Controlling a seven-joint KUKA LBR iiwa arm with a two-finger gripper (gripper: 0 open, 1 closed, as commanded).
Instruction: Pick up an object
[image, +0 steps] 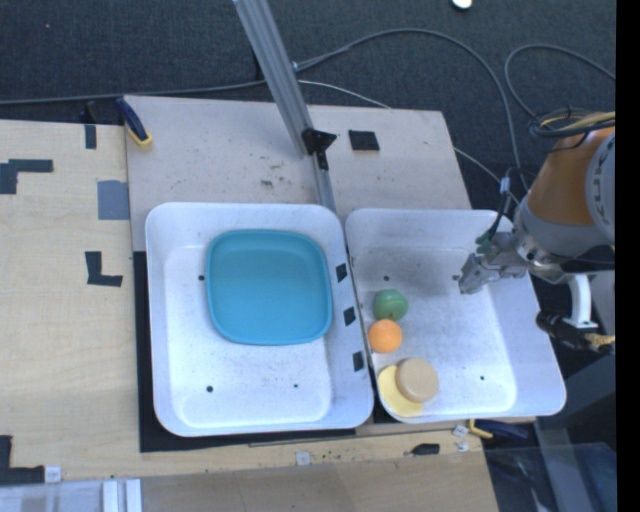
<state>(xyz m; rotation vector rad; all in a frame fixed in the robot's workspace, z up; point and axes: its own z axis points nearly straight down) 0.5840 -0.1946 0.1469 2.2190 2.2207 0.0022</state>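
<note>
Two shallow white plastic bins side by side on a pale wooden bench (60, 330), rims touching along the middle. Left white bin (175, 330) largely taken up by a square turquoise plastic plate (268, 285) with rounded corners, smooth and glossy, set toward the far half; bare speckled floor open along the near side and left wall.

Right white bin (500, 350) crowded only along its left wall: a small round green ball (390, 304), matte, just beside a small round orange ball (385, 336) nearer the camera, the two close or touching. Below these, in the near-left corner, a tan round disc-like block (417, 379) resting on a flat pale yellow piece (392, 397) that pokes out over the rim. Centre and right of this bin open, with scuffed, dusty white floor.

Grey metal two-finger gripper (472, 280) low over the far-right part of the right bin, well apart from the balls, nothing between the fingers. Spread of the tips too dark and small to tell. Grey arm with orange band (560, 195) above the bin's right rim.
</note>
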